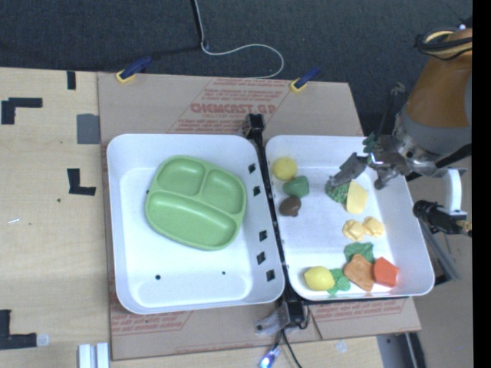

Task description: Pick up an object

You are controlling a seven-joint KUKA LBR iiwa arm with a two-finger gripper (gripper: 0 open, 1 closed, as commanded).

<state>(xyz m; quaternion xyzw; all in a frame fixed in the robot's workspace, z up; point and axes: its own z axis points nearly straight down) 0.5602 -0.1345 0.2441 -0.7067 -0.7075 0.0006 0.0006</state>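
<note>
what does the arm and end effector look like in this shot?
The arm is a rounded grey body with an orange-tan band above the wrist. The gripper is dark grey metal with slim fingers on a cluttered wrist block with small green-tinted parts. A dark cable loops beside the wrist.

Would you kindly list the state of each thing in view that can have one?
Green divided plate: right side up, compartments bare, flat in the left bin.
Pincer: low over the right bin, above a pale yellow piece.
Yellow ball: loose on the bin floor.
Orange piece: against the near wall.

Red print on cardboard sheet [222, 106]: "CHEMCAST".
</note>
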